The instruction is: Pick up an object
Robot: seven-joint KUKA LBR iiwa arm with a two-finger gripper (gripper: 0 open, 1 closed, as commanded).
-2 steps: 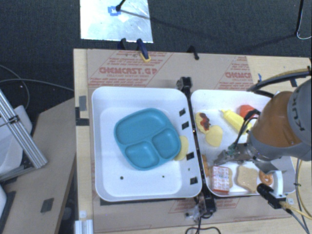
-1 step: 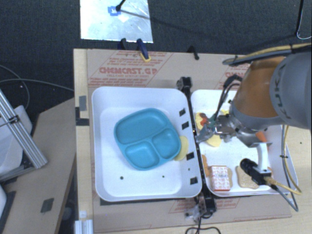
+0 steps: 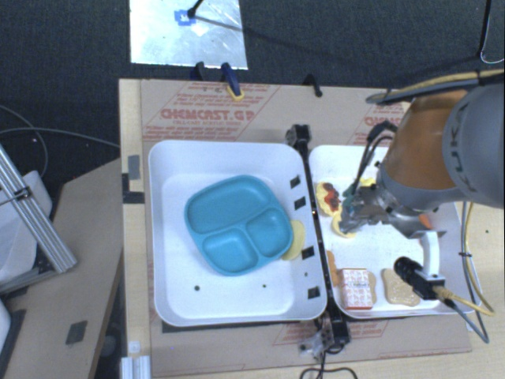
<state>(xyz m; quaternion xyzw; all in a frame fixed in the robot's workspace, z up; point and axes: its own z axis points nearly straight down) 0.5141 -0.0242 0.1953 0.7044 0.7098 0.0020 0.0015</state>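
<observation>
Apparently the gripper (image 3: 349, 215) hovers over a yellow item (image 3: 341, 227).

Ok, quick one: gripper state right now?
Gripper: low in the right bin, over a yellow item; open or closed cannot be told.

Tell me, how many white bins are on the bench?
2. The left bin holds a blue divided tray. The right bin sits beside it, under the arm, with small items inside; the arm may hide more.
</observation>
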